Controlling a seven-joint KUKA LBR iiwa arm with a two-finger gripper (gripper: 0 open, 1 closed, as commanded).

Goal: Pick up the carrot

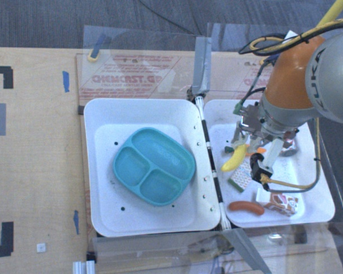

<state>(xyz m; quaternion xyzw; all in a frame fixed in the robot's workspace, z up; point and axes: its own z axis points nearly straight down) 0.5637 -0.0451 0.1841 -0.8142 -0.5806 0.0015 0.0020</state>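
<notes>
The carrot point(261, 150) shows as a small orange sliver in the right bin point(322, 207), near the bin's middle, mostly covered by the gripper point(257, 153), which hangs right over it. Whether the pincer is released, clenched or grasping the carrot cannot be told from this slanted view, since the wrist blocks the tips. At nine o'clock from the carrot, just beside it, lies a yellow banana point(234, 157), tilted with its upper end toward one o'clock. At seven o'clock sits a small green-and-white packet point(240, 179). Farther toward six o'clock, near the bin's lower rim, a reddish sausage point(246, 208) lies flat, and at its three o'clock rests a red-and-white wrapper point(285, 203). The arm point(299, 81), grey with its orange band, comes in from one o'clock. The left bin point(97, 170), at nine o'clock across the divider, bears a blue three-compartment plate point(154, 165) in its centre.
</notes>
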